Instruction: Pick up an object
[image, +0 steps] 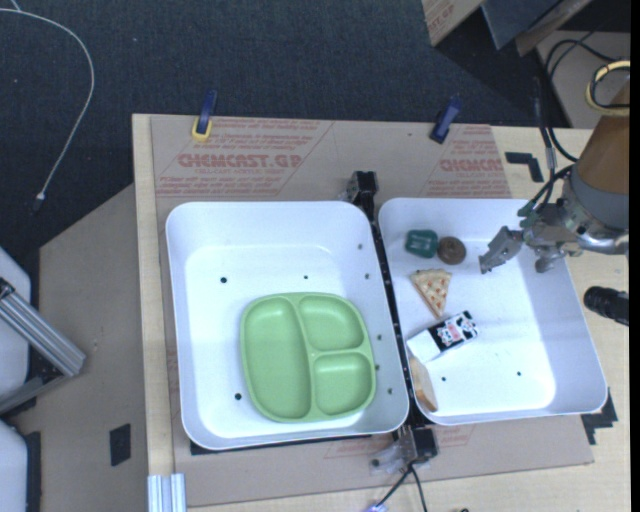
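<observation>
From my seat I take the right bin (560, 330) as my landmark. The gripper (520, 250) hangs over its far right part, reaching in from the right side, with the grey wrist and orange band just behind it. Its two fingers (495, 255) look spread apart, and I see nothing between them.

Inside the right bin, toward its far left corner, a green block (421, 241) lies beside a brown disc (452, 250); the two are just about touching. The gripper's nearer finger sits just right of the disc, apart from it. Closer to me along the bin's left side lies a waffle wedge (433, 291), then a small black-and-white carton (446, 334) near the bin's middle left. At the bin's near left corner a tan piece (423, 388) leans by the wall; I cannot tell what it is.

Left of the right bin, touching it along the divider, stands the left bin (200, 260), bearing a green three-part plate (306, 355).
</observation>
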